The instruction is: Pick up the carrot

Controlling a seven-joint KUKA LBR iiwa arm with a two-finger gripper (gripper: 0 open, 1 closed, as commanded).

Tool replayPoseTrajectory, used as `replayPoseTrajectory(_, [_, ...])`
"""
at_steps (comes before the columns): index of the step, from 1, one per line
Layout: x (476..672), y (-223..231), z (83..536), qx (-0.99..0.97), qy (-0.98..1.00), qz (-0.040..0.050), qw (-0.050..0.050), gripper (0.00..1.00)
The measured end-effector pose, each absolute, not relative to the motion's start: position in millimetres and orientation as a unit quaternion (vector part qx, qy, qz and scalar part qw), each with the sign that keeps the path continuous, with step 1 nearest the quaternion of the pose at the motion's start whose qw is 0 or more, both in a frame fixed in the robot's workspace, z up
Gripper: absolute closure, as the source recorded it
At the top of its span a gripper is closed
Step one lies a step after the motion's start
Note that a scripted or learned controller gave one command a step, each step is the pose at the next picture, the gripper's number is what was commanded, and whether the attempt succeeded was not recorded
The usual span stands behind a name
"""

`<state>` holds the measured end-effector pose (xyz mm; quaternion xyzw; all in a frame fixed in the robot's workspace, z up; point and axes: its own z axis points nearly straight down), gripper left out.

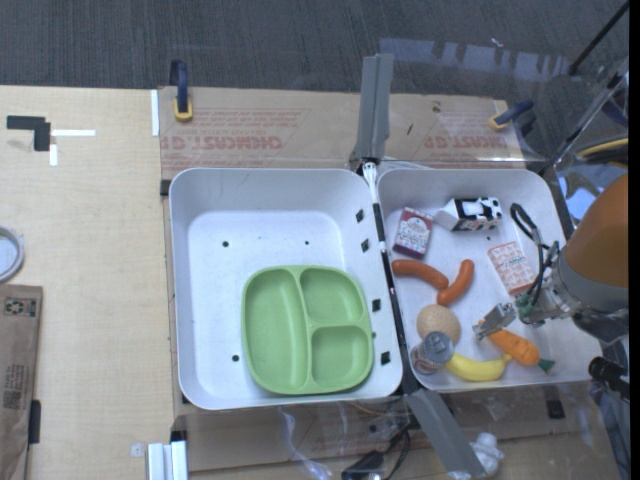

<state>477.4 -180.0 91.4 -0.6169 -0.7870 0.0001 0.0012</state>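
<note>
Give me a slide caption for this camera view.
Gripper hovers beside the carrot in the right bin.

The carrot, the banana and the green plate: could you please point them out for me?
carrot (516, 347), camera view, middle of its orange body
banana (476, 368), camera view, middle of its curve
green plate (272, 338), camera view, floor of its long left compartment

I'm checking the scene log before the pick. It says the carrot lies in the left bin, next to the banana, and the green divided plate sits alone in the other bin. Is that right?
Not quite. The camera view shows the carrot in the right bin, next to the banana, with the tool just above it. The green divided plate sits alone in the left bin.
</note>
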Motion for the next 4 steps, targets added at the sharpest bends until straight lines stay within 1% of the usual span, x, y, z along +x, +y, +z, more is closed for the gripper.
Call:
replayPoseTrajectory(1, [478.0, -180.3, 100.2, -0.618, -0.786, -0.0002, 0.000, 1.00])
replayPoseTrajectory(2, [478.3, -193.8, 140.4, -0.568, -0.823, -0.0002, -0.001, 1.00])
replayPoseTrajectory(3, [481.2, -147.2, 191.6, -0.593, -0.805, 0.0003, 0.000, 1.00])
replayPoseTrajectory(4, [477.3, -151.9, 168.9, -0.632, -0.775, 0.0007, 0.002, 1.00])
